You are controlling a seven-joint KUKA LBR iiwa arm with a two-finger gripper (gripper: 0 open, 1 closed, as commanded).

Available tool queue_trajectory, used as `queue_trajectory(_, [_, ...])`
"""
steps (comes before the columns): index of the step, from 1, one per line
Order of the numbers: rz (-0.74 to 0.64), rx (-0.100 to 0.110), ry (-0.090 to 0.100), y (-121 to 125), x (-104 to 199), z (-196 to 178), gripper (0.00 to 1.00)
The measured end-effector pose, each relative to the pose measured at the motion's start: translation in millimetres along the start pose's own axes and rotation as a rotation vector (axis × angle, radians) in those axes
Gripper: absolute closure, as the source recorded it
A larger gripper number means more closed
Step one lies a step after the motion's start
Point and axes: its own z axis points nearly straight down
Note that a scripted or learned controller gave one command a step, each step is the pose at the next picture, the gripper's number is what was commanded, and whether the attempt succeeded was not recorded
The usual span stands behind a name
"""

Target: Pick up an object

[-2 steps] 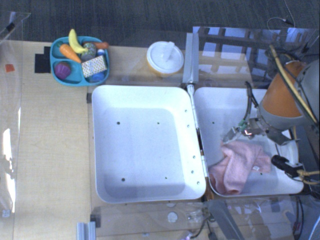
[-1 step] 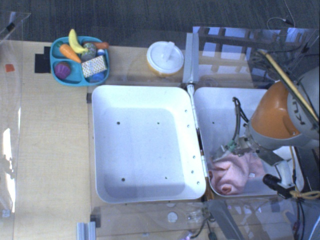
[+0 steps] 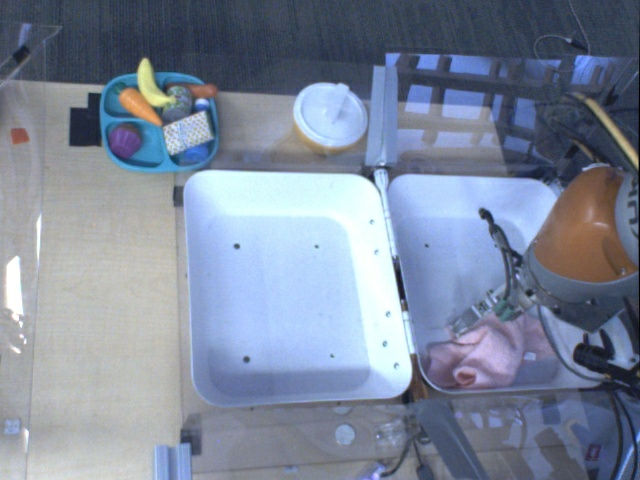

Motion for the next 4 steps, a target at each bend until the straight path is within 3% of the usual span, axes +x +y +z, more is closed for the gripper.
queue_trajectory(1, [0.115, 0.005, 0.002, -5, -78, 1, 0.0])
queue_trajectory(2, [-0.037, 0.0, -0.002, -28, -24, 0, 0.0])
queue_trajectory(3, [0.043, -0.002, 0.0, 26, 32, 0, 0.0])
queue_trajectory(4, [0.275, 0.01, 0.006, -6, 22, -20, 0.0])
